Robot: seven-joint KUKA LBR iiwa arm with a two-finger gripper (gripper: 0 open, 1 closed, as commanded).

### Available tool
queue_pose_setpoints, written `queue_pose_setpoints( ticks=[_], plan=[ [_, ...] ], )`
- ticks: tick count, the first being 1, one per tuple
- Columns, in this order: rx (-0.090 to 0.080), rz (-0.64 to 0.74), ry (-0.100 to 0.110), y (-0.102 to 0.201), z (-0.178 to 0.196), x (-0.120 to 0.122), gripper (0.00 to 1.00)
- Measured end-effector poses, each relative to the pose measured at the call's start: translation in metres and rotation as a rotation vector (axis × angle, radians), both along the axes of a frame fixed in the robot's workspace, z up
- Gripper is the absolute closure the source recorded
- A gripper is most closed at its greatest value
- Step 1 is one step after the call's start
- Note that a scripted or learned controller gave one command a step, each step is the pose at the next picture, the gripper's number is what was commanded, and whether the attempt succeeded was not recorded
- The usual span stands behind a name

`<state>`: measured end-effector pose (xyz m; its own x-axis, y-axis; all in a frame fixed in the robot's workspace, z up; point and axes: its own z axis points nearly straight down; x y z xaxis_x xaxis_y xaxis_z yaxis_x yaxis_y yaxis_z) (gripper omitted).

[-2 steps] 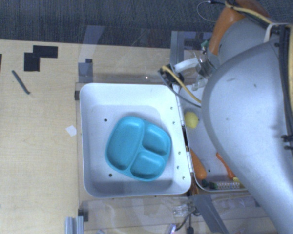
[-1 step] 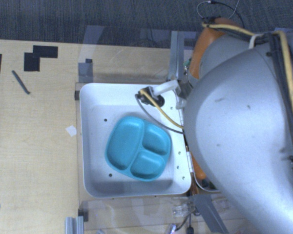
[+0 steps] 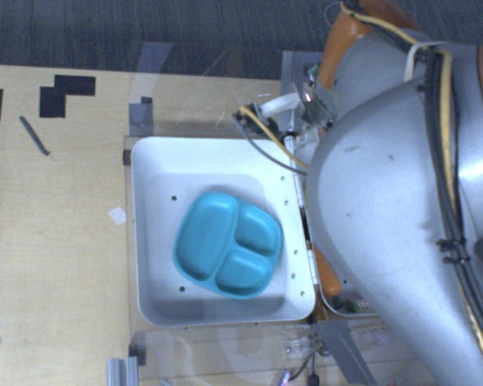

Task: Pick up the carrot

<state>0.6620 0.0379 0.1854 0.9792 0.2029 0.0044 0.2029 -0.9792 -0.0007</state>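
Centrally, one blue tray, one white bin

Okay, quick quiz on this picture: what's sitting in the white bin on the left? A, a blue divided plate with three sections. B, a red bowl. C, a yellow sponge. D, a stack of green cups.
A: a blue plate with three sections lies on the floor of the left white bin, while the grey arm covers the bench to its right.
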Motion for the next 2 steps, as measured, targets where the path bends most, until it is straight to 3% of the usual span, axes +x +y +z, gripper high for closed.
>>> queue_pose_setpoints(
  ticks=[1, 2],
  plan=[
    [-0.002, 0.212, 0.005, -0.018, -0.002, -0.053, 0.00],
    [-0.002, 0.363, 0.005, -0.006, 0.000, -0.049, 0.00]
  ],
)
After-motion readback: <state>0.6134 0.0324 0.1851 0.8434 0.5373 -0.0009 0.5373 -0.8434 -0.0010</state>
